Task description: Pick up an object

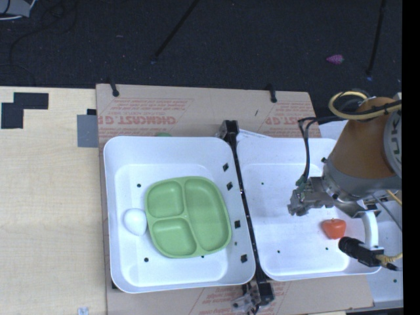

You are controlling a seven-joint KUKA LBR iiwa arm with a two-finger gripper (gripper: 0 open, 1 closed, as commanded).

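Starting far off to the hand's left: a small white ball (135, 221) sits in the left bin (125, 155), touching the edge of a green three-compartment plate (167, 199) with nothing in it. Across the divider, the hand (300, 204) hangs low over the right bin (275, 173). Honestly can't tell from this angle whether it's clenched or released, and I see nothing in it.

The likely pick is the little orange-red thing (333, 228), just to the hand's right and a bit nearer the camera, on the bin floor. My guess is a light, hard plastic toy, rounded and smooth, so it could squirt out or roll. I'd close across its widest middle.

The cardboard (197, 110) on the tabletop has upside-down red lettering, too fuzzy to read properly.
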